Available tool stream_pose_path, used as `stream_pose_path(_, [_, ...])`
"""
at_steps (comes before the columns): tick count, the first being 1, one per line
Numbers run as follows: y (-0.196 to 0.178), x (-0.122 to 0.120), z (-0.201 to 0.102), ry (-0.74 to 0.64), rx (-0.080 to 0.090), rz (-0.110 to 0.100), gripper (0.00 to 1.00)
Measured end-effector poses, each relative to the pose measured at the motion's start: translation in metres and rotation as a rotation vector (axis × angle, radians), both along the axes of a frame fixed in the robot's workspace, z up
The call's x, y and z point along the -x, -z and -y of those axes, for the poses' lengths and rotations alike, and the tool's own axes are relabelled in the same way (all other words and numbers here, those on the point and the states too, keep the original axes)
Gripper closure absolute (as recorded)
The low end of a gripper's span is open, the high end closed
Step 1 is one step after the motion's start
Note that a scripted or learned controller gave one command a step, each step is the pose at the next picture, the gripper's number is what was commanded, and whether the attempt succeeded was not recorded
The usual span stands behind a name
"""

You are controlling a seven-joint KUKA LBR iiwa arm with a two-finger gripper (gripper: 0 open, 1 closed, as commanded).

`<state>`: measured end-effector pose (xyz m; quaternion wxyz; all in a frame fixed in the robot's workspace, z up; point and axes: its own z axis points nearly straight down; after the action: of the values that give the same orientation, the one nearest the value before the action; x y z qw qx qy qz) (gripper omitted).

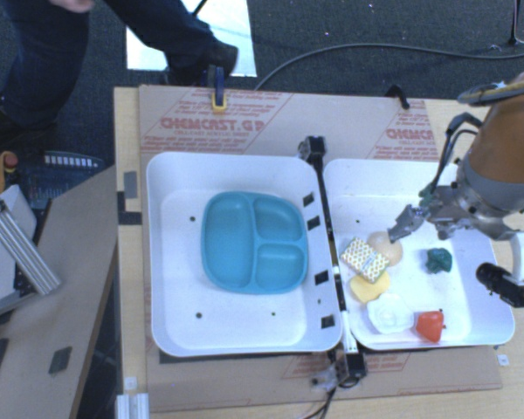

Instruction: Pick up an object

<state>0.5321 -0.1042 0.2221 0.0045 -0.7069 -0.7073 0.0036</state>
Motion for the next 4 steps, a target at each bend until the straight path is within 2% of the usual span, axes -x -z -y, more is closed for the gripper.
stream_pose_path(1, [-0.006, -0.003, 0.0, -0.003, 0.002, 0.013, 0.0])
stream_pose_path(3, [0.087, 0.004, -0.014, 0.001, 0.0, 0.008, 0.0])
stream_pose_path(4, [0.135, 0.001, -0.015, 0.0, -0.003, 0.015, 0.0])
